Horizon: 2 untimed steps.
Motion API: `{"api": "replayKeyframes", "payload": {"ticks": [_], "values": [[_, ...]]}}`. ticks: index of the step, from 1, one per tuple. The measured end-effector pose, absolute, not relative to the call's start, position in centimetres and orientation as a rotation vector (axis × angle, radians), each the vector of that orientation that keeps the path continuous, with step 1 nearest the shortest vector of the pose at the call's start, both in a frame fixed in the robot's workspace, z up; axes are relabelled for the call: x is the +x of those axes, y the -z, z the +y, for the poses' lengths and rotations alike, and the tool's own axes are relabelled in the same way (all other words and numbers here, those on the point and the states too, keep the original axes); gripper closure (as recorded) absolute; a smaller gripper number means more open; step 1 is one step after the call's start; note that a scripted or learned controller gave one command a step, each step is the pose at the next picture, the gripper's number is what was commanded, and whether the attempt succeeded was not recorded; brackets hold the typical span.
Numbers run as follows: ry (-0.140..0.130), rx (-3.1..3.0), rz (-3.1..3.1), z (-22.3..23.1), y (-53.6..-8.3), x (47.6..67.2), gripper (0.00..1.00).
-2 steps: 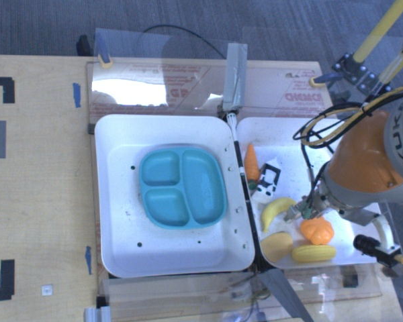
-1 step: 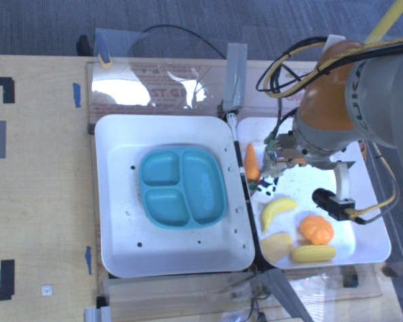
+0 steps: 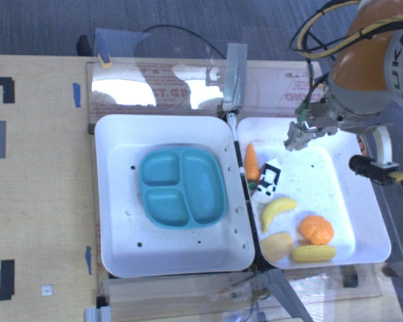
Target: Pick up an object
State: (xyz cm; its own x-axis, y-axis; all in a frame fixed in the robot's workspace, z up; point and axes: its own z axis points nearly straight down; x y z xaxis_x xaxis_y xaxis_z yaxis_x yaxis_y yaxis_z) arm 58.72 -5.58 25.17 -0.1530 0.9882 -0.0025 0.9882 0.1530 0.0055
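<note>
Approach step: the claw (image 3: 297,141) hangs at upper right above the right bin (image 3: 363,247), grip state unclear; next, descend toward the banana (image 3: 277,210).

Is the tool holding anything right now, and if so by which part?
Nothing is held. The tool hangs over the right bin with nothing between its fingers, apart from the carrot and banana.

Bright overhead light is flooding the scene evenly; glare is flaring off the clear panel (image 3: 154,86) at upper centre, shadows are staying soft, and detail is looking slightly grainy.
</note>
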Motion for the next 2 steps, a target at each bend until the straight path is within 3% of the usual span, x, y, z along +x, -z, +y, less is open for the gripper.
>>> {"api": "replayKeyframes", "payload": {"ticks": [1, 2], "values": [[0.002, 1.874, 2.516, -12.3, -25.3, 62.3, 1.0], [0.0, 1.836, 2.543, -12.1, -26.8, 66.8, 1.0]]}}
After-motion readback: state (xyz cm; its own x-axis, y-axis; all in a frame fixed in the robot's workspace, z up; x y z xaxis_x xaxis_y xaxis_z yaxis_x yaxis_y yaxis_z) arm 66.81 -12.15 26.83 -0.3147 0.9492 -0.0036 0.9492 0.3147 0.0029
